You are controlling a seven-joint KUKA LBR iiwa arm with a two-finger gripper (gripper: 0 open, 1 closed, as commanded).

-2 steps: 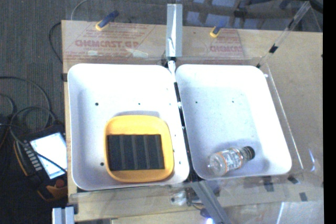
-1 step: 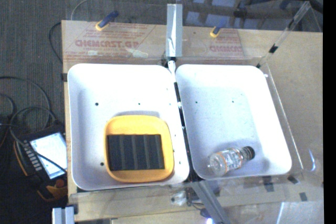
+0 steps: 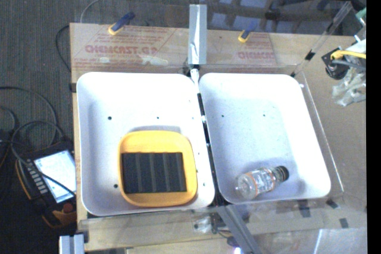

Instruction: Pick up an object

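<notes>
Yellow plastic block [image 3: 158, 169] with a dark ribbed panel lies flat in the left white bin [image 3: 95, 104], near its front wall. A clear bottle [image 3: 259, 181] with a dark cap lies on its side in the right bin [image 3: 262, 98], near the front wall, cap pointing right. How the pincer stands cannot be told

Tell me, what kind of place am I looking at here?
Probably a robotics lab or test workshop. Two shallow white bins sit side by side on a bench, one with a yellow tray-like object, the other a clear plastic bottle. Loose cables and a handheld control tablet lie on the carpet.
</notes>
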